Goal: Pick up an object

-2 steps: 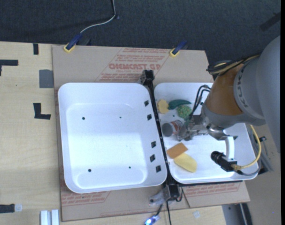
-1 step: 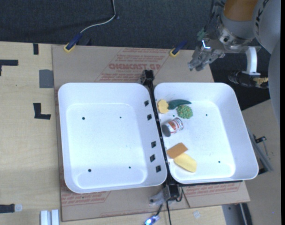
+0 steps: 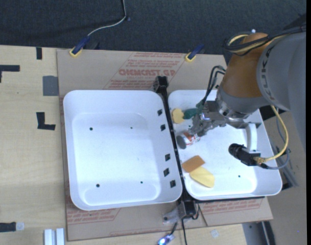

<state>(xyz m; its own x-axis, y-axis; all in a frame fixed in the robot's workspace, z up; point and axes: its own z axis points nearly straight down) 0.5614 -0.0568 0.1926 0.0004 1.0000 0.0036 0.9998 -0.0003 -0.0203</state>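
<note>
The gripper [image 3: 198,128] sat low in the right bin [image 3: 247,185], right over a small red-and-white thing [image 3: 188,138] near the divider. Honestly couldn't tell what the jaws were doing, too much clutter there. I'd say the trick was centering on that piece before lifting, since it sat tight against the bin wall. A yellow bit [image 3: 177,116] lay just behind, an orange block [image 3: 193,163] and yellow wedge [image 3: 202,177] further front. The left bin [image 3: 78,137] wasn't in play.
</note>
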